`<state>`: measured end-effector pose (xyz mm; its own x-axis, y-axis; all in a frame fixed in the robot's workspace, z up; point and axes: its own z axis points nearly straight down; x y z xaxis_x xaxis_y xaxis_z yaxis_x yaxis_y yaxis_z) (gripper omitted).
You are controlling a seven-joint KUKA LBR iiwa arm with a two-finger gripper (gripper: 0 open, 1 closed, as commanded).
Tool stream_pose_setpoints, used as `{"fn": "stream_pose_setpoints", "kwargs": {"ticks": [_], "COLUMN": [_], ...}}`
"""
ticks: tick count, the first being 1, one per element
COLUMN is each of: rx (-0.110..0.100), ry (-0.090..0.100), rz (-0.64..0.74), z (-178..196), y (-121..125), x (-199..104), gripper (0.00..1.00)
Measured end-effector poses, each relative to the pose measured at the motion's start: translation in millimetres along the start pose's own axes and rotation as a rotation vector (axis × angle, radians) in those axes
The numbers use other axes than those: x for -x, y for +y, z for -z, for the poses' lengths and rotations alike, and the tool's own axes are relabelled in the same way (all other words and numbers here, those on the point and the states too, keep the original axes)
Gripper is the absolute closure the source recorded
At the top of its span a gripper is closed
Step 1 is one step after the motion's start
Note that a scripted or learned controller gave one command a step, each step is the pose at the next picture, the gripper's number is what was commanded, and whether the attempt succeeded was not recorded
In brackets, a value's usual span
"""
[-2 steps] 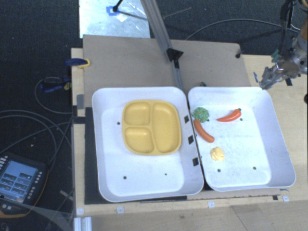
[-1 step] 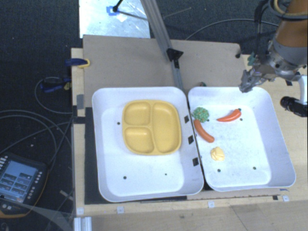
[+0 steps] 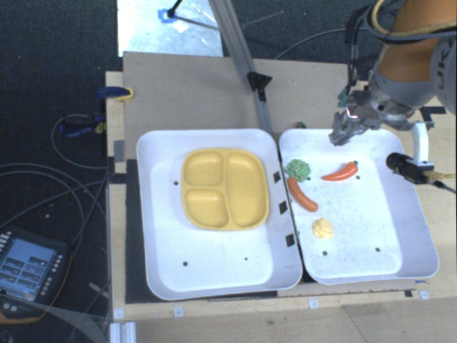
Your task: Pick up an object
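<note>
The right bin (image 3: 400,227) holds a red chili pepper (image 3: 340,171), a green broccoli piece (image 3: 298,168), an orange-red sausage (image 3: 303,194) and a small yellow lump (image 3: 323,228). My gripper (image 3: 343,133) hangs over the bin's far edge, above and just behind the chili pepper. Nothing shows between its tips. The arm's orange band and grey wrist rise to the upper right.
The left bin (image 3: 164,256) carries a yellow divided plate (image 3: 223,189). A slanted metal pole (image 3: 243,56) crosses the back of the bench between the bins. A black fitting (image 3: 401,164) sits at the right bin's far right rim.
</note>
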<state>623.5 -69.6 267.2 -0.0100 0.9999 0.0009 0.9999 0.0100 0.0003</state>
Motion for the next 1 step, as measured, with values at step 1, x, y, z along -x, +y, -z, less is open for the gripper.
{"fn": "stream_pose_setpoints", "kwargs": {"ticks": [1], "rx": [0.001], "ry": [0.002], "rz": [0.002], "z": [-0.1], "y": [-2.6], "x": [-60.7], "gripper": [1.00]}}
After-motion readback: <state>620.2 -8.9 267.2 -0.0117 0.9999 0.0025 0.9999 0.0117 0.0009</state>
